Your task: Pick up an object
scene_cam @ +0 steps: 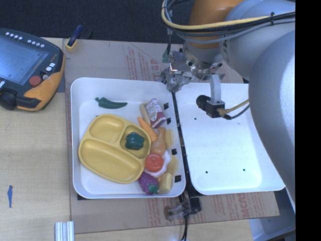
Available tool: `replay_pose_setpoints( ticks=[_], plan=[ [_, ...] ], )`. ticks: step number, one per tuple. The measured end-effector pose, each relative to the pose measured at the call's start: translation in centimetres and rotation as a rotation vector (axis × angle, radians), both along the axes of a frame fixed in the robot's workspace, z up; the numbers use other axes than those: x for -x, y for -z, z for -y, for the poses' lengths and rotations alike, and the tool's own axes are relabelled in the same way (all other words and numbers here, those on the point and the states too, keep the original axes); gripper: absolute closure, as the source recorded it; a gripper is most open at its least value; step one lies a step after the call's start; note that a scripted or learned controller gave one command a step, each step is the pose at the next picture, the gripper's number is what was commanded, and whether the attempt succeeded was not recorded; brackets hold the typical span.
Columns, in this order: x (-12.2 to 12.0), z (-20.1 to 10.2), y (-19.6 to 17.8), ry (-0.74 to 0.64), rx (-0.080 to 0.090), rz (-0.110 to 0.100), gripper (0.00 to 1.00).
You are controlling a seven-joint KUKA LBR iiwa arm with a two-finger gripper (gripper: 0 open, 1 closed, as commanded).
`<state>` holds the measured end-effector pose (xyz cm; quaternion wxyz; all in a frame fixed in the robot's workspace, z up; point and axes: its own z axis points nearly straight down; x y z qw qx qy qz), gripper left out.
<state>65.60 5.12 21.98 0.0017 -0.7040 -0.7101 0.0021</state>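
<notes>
Over the far rim, right where the two bins meet, your hand (173,79) hangs above the divider. From this slant you cannot tell whether it is set wide or narrow, and nothing shows in its grip, so call the pick not yet made.

Your choices all lie in the left bin (75,134). A yellow divided plate (108,157) takes up its middle, with a dark green piece (134,141) sitting in the smaller compartment nearest the shared wall. A green pepper (111,103) lies alone near the bin's far edge, well apart from everything else. Down the bin's right edge there's a crowd: a red-and-white packet (154,112) at the far end, a carrot (147,128) just beside it, a red tomato (154,162) further along, and purple grapes (148,182) by the near right corner, all packed close or touching.

The packet is nearest to you, but it looks a tight spot: the bin wall on one side, the carrot on the other. If you go for it, come straight down and close across its narrow side, keeping clear of the wall. The pepper is probably the cleaner bet, with open floor all round it. Line up across its slim body, not along it, go low since it lies flat, then lift straight up. Steer off the plate's rim, which likely slips.
</notes>
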Motion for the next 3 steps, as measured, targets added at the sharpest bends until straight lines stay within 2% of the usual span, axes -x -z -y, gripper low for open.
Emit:
replay_pose_setpoints(
  ticks=[1,2,3],
  plan=[
    [-0.1,-4.1,-2.9,0.0,-0.001,0.006,1.0],
    [0.0,-7.4,-0.8,0.001,0.002,0.0,1.0],
    [0.0,-13.0,-1.6,-0.001,-0.001,0.005,1.0]
  ],
)
